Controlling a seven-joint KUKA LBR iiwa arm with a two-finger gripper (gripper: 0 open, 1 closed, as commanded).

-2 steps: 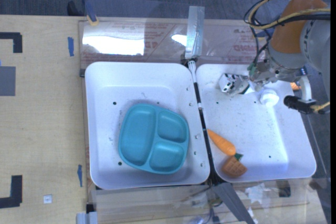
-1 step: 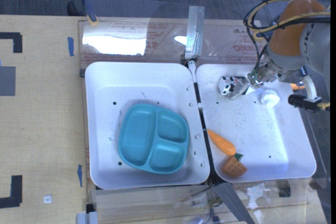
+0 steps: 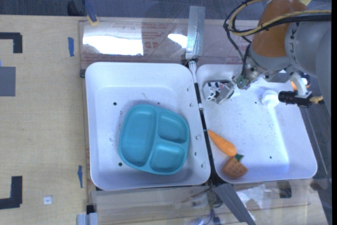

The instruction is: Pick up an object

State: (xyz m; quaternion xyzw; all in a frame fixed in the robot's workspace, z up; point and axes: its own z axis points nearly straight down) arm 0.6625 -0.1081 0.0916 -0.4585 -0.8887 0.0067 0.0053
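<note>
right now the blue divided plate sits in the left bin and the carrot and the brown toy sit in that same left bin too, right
Not quite. The blue divided plate does sit in the left bin, but the carrot and the brown toy lie in the right bin, near its front left corner. The camera view shows this.

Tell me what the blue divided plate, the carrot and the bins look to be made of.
Blue divided plate: likely moulded plastic, matte to satin; even colour, soft rounded dividers.
Carrot: probably a toy, plastic or rubber; flat uniform orange with a small green tip.
Left bin and right bin: seemingly thin formed plastic, smooth white with a slight sheen and rounded corners.
</note>
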